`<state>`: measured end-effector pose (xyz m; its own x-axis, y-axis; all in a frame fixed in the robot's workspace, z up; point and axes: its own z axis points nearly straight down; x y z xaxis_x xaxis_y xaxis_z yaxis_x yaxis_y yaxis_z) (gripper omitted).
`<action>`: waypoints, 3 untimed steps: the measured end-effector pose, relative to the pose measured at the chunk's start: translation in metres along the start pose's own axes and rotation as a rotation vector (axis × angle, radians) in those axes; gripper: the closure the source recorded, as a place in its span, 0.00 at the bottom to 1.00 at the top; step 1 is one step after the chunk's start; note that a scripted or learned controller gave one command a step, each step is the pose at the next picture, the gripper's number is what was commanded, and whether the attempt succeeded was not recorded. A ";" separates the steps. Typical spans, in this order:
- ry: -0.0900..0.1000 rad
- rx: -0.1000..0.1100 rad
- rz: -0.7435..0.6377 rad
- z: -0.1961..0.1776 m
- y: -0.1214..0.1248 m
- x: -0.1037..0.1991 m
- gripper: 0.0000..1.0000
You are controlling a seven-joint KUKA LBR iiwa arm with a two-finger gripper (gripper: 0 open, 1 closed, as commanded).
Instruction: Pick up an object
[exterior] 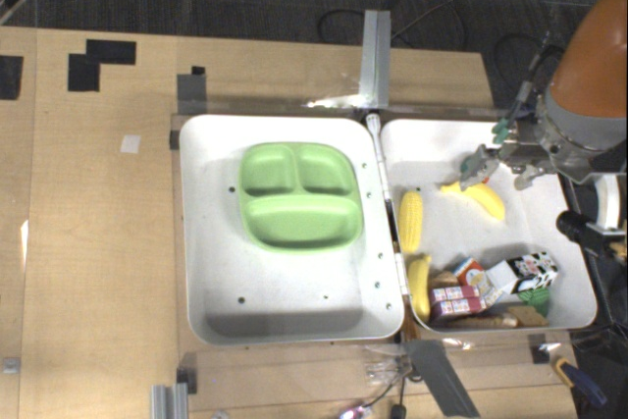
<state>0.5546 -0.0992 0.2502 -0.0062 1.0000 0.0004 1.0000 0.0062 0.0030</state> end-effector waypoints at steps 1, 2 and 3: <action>0.000 0.001 -0.020 0.076 0.006 -0.001 0.00; 0.000 -0.001 -0.186 0.147 0.058 -0.002 0.00; -0.005 -0.009 -0.203 0.161 0.064 -0.066 0.00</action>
<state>0.6196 -0.1644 0.0896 -0.2076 0.9782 -0.0058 0.9781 0.2077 0.0119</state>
